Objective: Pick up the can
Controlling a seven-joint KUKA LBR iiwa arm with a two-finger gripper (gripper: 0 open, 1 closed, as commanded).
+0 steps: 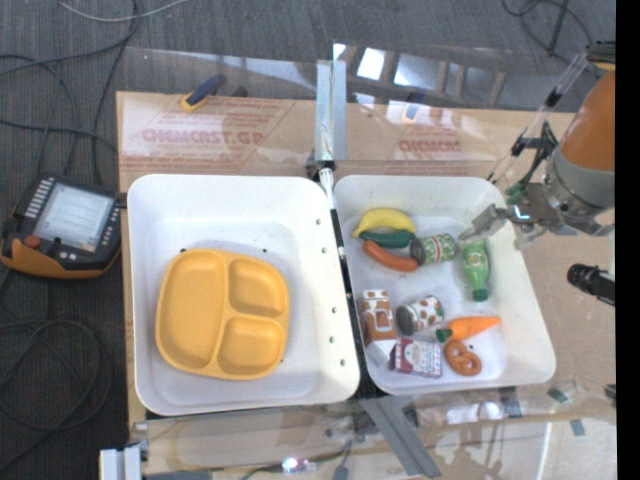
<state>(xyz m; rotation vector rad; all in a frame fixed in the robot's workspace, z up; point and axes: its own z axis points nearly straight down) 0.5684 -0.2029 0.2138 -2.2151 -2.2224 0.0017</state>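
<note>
one can on its side — tool perhaps above bin edge

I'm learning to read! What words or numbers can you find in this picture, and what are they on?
"CHEMCAST GP", faint red print, roughly as it reads, on the clear plastic sheet behind the left white bin.
More red print on the sheet behind the right white bin: too blurred to read.
Lying can with a green label: label too small to read.
Small red and white packet: unreadable.
Orange handheld screen: too blurred.
</note>
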